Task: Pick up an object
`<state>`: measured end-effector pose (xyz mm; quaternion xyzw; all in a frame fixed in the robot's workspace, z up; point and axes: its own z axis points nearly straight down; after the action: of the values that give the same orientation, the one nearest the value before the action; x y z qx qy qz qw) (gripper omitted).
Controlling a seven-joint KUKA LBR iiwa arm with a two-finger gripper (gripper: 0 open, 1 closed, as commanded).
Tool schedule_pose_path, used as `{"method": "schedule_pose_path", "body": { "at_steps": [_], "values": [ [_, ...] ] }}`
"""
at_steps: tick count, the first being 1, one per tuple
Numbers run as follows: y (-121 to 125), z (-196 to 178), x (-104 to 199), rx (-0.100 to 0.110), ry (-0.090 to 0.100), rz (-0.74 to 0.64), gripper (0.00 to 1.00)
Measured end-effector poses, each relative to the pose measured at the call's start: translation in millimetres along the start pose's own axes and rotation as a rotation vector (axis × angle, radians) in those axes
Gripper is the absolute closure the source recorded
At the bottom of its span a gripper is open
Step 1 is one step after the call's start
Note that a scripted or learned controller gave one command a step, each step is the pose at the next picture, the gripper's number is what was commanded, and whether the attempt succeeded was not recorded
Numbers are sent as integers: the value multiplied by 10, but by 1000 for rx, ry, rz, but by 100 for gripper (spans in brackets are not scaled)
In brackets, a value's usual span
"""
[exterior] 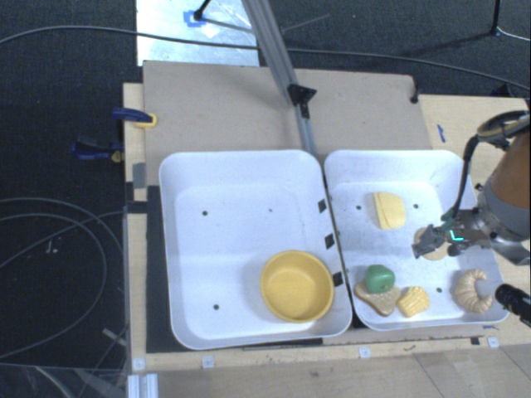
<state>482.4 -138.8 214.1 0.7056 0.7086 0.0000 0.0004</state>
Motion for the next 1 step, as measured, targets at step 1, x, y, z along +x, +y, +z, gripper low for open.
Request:
{"method": "schedule_pose_path", "body": {
  "at_steps": [1],
  "values": [
    [3, -5, 0, -1, 0, 0, 0]
  ]
}}
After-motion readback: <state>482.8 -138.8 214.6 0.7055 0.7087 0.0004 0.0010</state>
